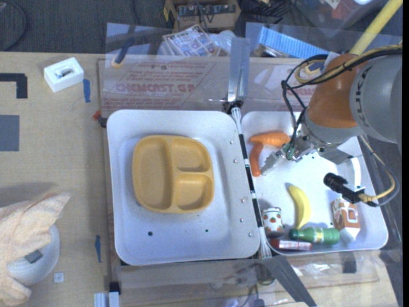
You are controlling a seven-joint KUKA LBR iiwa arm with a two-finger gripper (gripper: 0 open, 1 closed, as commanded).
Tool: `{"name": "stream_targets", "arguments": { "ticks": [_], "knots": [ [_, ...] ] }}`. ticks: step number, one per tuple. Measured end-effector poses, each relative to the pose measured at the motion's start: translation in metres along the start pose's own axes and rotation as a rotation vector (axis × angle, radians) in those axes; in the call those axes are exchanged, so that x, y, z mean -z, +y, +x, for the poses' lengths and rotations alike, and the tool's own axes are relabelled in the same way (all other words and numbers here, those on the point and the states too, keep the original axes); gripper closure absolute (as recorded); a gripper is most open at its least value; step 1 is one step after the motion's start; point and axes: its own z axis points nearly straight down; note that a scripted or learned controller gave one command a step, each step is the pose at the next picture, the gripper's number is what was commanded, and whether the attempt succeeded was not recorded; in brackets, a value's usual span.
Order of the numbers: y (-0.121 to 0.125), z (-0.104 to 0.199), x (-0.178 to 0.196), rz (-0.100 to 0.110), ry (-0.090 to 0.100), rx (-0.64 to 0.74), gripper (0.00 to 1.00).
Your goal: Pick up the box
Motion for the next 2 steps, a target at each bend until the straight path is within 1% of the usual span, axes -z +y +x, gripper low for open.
{"name": "stream_targets", "arguments": {
  "ticks": [1, 2],
  "knots": [
    [-0.039, 0.02, 0.001, -0.002, 0.0, 0.081, 0.0],
    [-0.011, -0.011, 0.0, 0.0, -0.002, -0.222, 0.0]
  ]
}}
